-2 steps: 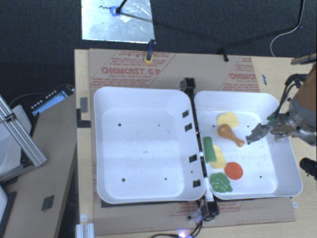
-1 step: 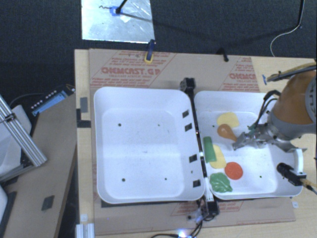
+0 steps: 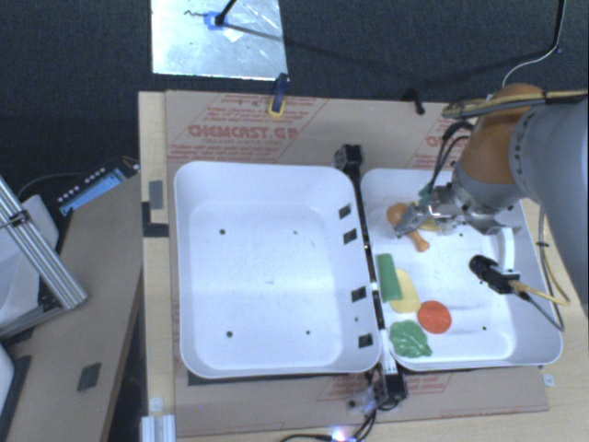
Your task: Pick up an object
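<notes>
While we cannot tell how the jaws [image 3: 425, 215] are set, we see them low over the small orange wooden-looking piece [image 3: 408, 221] in the right shallow white bin [image 3: 538, 339], likely lining up a pick, with green [image 3: 387, 276], yellow [image 3: 405, 298] and red [image 3: 434, 317] plastic pieces nearer the divider.

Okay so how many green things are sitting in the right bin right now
2. A long green piece lies by the right bin's left wall, and a leafy green item sits in its near left corner. The arm may hide others.
</notes>
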Available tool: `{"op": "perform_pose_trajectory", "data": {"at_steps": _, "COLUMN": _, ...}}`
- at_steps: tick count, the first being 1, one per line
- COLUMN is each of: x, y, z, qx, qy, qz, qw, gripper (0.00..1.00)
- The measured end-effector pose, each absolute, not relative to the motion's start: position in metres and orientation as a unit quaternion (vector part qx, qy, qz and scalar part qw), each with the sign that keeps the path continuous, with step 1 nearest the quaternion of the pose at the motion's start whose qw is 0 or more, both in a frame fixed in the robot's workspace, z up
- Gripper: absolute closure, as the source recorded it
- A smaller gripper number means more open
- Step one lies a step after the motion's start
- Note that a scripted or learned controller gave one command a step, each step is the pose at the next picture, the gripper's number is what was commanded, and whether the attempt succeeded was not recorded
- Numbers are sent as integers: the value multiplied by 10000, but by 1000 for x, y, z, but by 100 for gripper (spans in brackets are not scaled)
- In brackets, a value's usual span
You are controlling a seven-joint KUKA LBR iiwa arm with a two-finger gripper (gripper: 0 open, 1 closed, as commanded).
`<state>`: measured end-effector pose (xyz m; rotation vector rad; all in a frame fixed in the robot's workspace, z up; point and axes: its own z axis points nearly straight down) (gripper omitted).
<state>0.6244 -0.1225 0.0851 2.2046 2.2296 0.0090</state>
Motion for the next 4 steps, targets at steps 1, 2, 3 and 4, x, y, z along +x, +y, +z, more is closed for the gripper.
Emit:
{"op": "perform_pose_trajectory", "data": {"at_steps": 1, "x": 621, "y": -126, "z": 96, "qx": 7052, "qy": 7090, "qz": 18, "qw": 22, "gripper": 100}}
{"op": "perform_pose_trajectory", "data": {"at_steps": 2, "x": 643, "y": -133, "z": 97, "qx": 7052, "qy": 7090, "qz": 6, "qw": 6, "gripper": 100}}
{"op": "perform_pose_trajectory", "data": {"at_steps": 3, "x": 628, "y": -132, "z": 322, "qx": 7050, "qy": 7091, "qz": 51, "qw": 77, "gripper": 100}}
{"op": "perform_pose_trajectory", "data": {"at_steps": 4, "x": 578, "y": -42, "z": 266, "qx": 7035, "qy": 7107, "qz": -9, "qw": -33, "gripper": 100}}
